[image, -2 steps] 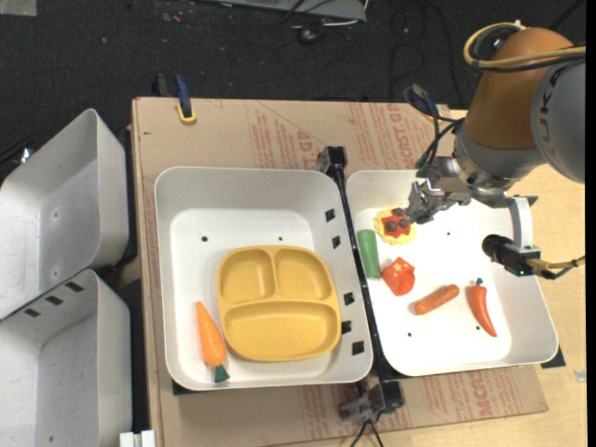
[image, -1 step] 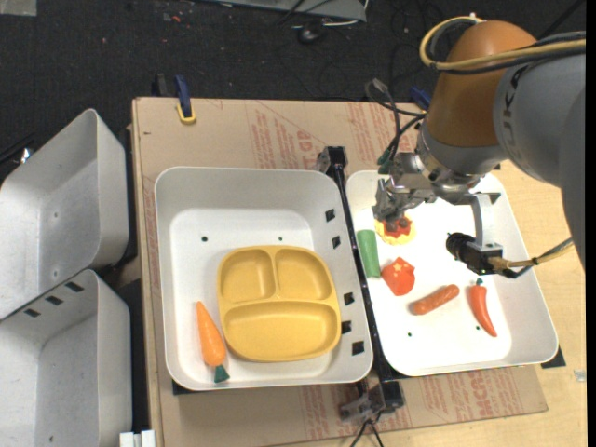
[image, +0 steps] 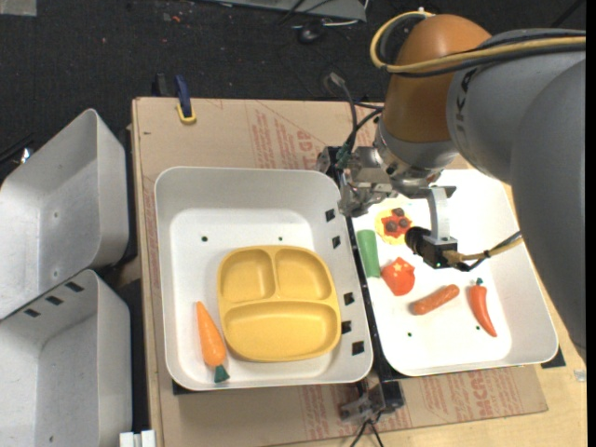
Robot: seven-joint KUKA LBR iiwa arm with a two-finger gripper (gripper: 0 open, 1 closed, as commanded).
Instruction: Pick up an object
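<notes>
Jaws wide or narrow, I cannot tell; my gripper (image: 359, 192) hovers just beyond the far end of the green cucumber (image: 369, 252), a red pepper (image: 399, 276) beside its near end.

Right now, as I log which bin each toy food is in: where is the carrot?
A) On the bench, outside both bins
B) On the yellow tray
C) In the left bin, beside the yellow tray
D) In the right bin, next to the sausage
C: the carrot lies on the floor of the left bin, beside the yellow divided tray, not on it.
</notes>
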